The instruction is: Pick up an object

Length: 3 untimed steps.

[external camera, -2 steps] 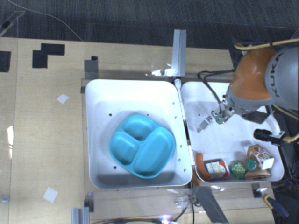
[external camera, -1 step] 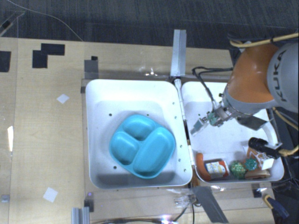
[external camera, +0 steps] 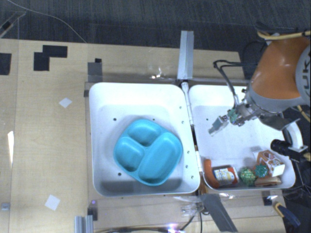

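In left bin [external camera: 102, 130], one blue plate [external camera: 148, 152]

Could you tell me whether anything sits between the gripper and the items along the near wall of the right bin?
Nothing visible does: bare white bin floor separates the gripper from the small jar and green ball.

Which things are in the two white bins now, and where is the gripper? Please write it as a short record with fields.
left bin: holds one blue divided plate with three compartments, lying near the middle
right bin: small items crowded along the near edge
items in right bin: a jar with a label, a green ball, a small carton, a few others too small to name
arm: reaches in from the right, above the right bin
gripper: above bare bin floor, apart from the items
held object: none seen
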### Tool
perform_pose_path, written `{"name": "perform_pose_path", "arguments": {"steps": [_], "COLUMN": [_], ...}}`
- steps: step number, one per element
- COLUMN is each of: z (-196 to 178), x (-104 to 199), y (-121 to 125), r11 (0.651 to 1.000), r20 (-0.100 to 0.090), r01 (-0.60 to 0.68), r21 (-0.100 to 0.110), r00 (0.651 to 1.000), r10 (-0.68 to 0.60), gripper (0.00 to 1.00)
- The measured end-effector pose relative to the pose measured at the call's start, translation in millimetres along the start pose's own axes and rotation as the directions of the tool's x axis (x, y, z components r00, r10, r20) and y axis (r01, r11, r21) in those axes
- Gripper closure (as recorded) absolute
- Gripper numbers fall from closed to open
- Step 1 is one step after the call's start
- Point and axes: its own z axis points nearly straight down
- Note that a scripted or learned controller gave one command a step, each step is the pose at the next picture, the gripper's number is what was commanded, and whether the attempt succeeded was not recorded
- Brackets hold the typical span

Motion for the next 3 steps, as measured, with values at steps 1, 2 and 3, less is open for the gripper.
{"name": "perform_pose_path", "arguments": {"steps": [1, 2, 3], "z": [45.6, 45.2, 45.1], "x": [28.6, 32.9, 32.8], "y": [-35.9, -33.6, -33.6], "r11": [0.999, 0.998, 0.998], "r20": [-0.002, -0.001, -0.001], "r01": [-0.036, -0.070, -0.070], "r21": [0.004, 0.003, 0.003], "r00": [0.999, 0.998, 0.998], "r10": [0.036, 0.070, 0.070], "gripper": [0.00, 0.00, 0.00]}}
